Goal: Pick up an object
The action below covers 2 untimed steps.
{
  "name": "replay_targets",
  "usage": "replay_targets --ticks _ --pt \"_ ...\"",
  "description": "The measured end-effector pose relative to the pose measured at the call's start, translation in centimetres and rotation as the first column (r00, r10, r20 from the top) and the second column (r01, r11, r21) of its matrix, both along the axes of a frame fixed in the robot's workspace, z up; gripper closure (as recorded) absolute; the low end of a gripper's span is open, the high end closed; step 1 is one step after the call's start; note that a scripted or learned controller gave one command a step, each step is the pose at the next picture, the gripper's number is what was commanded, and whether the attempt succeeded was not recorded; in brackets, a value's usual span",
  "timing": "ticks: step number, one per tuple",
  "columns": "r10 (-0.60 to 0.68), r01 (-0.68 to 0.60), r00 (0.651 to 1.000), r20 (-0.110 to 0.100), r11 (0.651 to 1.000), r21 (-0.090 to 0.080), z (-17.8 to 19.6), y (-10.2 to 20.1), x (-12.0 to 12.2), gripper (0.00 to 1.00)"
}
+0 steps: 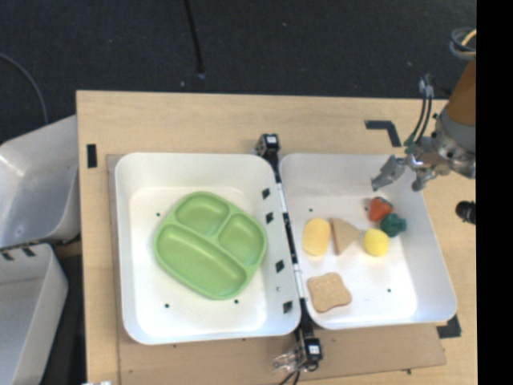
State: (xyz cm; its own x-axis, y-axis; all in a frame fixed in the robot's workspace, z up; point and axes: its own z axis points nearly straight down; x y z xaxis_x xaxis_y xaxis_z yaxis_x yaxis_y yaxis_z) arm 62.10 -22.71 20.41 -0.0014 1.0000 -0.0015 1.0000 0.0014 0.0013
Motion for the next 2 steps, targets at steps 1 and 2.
replay_targets --ticks 1,2 --pt "-0.001 0.001 1.000 -0.004 1.000 0.000 -6.2 0.1 0.0 0.00" --pt "-0.002 0.002 1.000 -0.003 1.000 -0.001 -10.5 0.0 0.0 0.00"
